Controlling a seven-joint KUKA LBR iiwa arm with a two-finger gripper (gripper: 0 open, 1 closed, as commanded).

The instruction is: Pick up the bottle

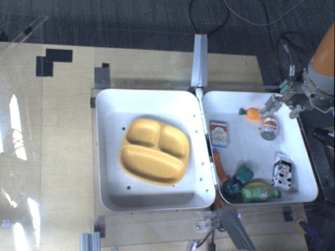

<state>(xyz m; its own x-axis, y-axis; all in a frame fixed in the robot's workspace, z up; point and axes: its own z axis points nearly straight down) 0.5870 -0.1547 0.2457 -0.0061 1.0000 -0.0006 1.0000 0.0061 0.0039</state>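
The bench (63,140) carries two shallow white bins set side by side so that things can be moved from one to the other. The left bin (104,156) holds a single large item — a yellow compartment tray (155,150) lying flat near its middle, well apart from everything else. The right bin (301,140) holds the clutter.

The arm (322,69) reaches in from the right, its orange band above the wrist, and the gripper (280,102) hangs over the far right part of the right bin. Whether its fingers are apart or together I cannot tell — they are too small and blurred here — and nothing is visibly clamped between them.

The green bottle (260,193) lies on its side at the near edge of the right bin, likely having rolled to rest against the wall. A dark teal object (238,179) touches its cap end, and a yellowish piece sits just behind it, so the bottle looks crowded on that side. A small black-and-white carton (282,172) stands just beside its other end.

A red-and-white packet (219,134) lies flat near the divider. A small tin can (269,128) and an orange toy carrot (251,114) sit just under the gripper, which is therefore near the wrong things and well apart from the bottle.
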